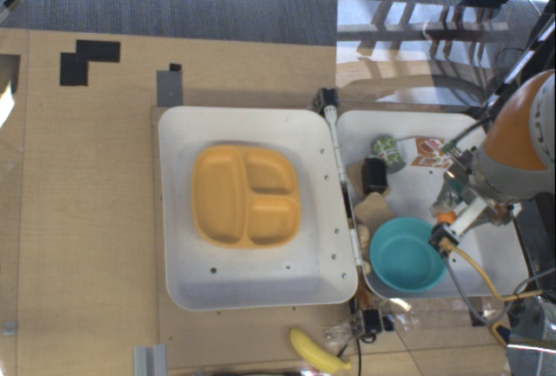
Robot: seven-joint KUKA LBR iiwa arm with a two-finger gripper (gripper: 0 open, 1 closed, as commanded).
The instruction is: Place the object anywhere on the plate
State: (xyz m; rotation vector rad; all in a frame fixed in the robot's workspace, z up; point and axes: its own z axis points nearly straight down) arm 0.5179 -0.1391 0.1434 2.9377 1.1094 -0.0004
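From the overhead camera, my gripper [453,183] hangs over the right bin [408,124], toward its right side, just beyond the rim of the teal bowl [407,254]. The wrist hides the business end, so I cannot tell whether I am open or closed, and I see nothing that I could call held.

The things I might be after all lie in this same bin. A green can [387,151] sits near the back, with a red-and-white packet [428,150] just beside it. A black thing [374,175] is in front of the can, and a tan piece [372,207] lies between that and the bowl. Which of them is the object I cannot say, but the packet and the bowl lie closest to me.

The yellow plate [217,192] sits in the middle of the left bin [182,261], well apart from me, and its compartments are bare. A banana [316,352] lies on the bench outside both bins, near the front edge.

By my reckoning the task is at its start. Nothing has been delivered and no grasp can be confirmed. What is left is nearly all of it: take hold of an object, lift it clear of the bin wall, carry it across the divide and set it down on the plate.
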